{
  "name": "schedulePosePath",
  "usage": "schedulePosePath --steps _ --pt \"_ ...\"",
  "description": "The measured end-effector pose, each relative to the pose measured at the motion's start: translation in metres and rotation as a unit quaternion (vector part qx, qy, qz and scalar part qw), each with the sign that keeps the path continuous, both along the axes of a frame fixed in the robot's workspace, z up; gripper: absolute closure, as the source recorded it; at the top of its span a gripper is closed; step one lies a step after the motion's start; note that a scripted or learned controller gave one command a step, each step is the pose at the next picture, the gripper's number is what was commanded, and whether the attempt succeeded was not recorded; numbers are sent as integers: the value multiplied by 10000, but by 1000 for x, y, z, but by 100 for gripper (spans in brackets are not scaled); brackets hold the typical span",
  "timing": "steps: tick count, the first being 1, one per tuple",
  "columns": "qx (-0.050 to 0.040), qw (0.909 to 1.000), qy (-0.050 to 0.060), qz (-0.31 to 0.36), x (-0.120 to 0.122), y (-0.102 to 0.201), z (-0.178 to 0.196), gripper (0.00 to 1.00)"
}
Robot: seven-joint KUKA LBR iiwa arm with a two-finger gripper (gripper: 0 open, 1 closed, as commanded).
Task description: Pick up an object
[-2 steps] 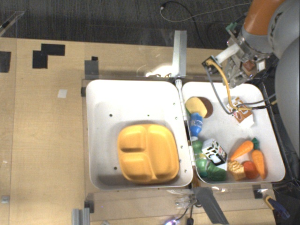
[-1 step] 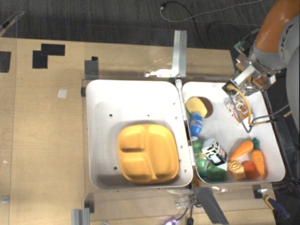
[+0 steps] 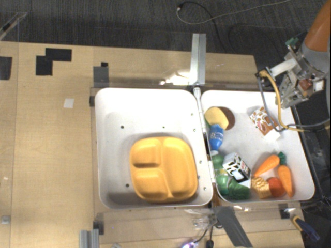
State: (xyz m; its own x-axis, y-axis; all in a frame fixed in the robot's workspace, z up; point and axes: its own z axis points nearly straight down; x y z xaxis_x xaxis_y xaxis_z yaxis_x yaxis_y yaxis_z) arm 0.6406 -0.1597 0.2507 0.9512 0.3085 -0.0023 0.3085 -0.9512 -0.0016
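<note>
2 carrots (image 3: pixel 267 165) (orange), 1 yellow tray (image 3: pixel 163 167)

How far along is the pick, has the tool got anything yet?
Nothing looks picked yet. The tool sits at the upper right, above the right bin, with nothing visible in it. The carrots, blue bottle, patterned packet and black-and-white cube all lie in that bin; the yellow tray lies in the left bin. Descent, grasp and lift remain.

Dark ribbed carpet (image 3: pixel 103 9), black cable (image 3: pixel 243 12) across it, pale wooden bench (image 3: pixel 46 154)
</note>
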Motion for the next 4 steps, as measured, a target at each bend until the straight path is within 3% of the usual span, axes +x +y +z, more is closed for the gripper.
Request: schedulePosePath --steps 4 --pt "11 9998 74 170 3 7 31 100"
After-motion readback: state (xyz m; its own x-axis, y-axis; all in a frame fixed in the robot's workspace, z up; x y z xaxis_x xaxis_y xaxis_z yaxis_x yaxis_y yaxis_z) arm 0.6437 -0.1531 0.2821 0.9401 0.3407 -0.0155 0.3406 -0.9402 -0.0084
